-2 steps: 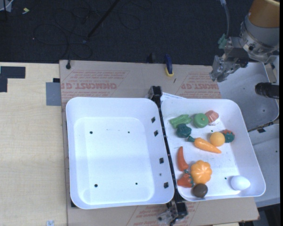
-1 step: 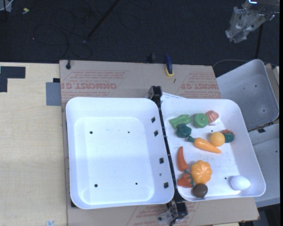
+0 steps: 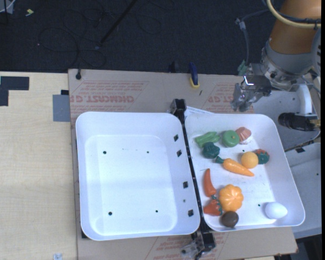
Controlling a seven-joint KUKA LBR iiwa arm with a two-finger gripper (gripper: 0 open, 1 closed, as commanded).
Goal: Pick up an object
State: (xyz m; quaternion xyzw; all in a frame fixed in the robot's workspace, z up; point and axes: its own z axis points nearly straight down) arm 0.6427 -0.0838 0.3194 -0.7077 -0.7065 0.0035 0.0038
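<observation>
The right bin (image 3: 284, 161) holds several toy foods: a green leafy piece (image 3: 207, 138), a green round piece (image 3: 230, 138), a pink piece (image 3: 243, 133), a carrot (image 3: 238, 167), an orange ball (image 3: 249, 160), a red chili (image 3: 208, 182), an orange pumpkin (image 3: 231, 197), a dark brown ball (image 3: 229, 219) and a white egg (image 3: 275, 210). My gripper (image 3: 242, 103) hangs above the bin's far rim, behind the pink piece and apart from every object. Nothing shows between its fingers.
The left bin (image 3: 92, 145) lies beside the right one, with a black hinge strip (image 3: 185, 167) between them. Both rest on a cardboard sheet (image 3: 124, 93). A blue and yellow clamp (image 3: 194, 76) sits at the cardboard's far edge.
</observation>
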